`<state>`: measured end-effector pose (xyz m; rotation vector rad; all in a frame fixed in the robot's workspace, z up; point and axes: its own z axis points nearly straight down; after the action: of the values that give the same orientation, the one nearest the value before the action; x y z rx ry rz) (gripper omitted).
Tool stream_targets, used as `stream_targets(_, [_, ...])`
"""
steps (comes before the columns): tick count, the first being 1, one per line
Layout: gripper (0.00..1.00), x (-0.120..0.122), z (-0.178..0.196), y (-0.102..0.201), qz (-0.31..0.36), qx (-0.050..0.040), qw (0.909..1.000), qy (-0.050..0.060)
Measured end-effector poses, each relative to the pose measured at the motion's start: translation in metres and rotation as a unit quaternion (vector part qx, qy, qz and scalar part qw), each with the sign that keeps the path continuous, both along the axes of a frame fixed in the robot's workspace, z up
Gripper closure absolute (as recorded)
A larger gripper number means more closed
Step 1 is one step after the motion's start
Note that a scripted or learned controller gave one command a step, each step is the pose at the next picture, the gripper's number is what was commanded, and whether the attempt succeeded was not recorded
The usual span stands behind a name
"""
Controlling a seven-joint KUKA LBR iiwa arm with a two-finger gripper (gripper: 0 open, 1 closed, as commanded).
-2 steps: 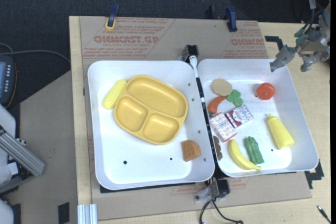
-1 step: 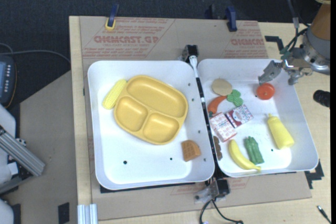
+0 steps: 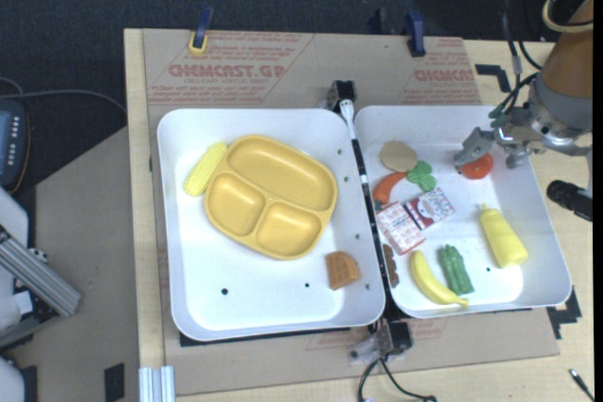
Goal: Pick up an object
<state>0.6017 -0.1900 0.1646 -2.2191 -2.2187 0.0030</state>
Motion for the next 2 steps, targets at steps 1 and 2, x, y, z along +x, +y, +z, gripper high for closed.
stream_targets(1, [0.0,0.001,-0.058,0.009,0.001,0.0004,1.0,0.001])
stream_targets(2, [0.0,0.002,-0.08,0.01,0.0,-0.0003,1.0,-0.001])
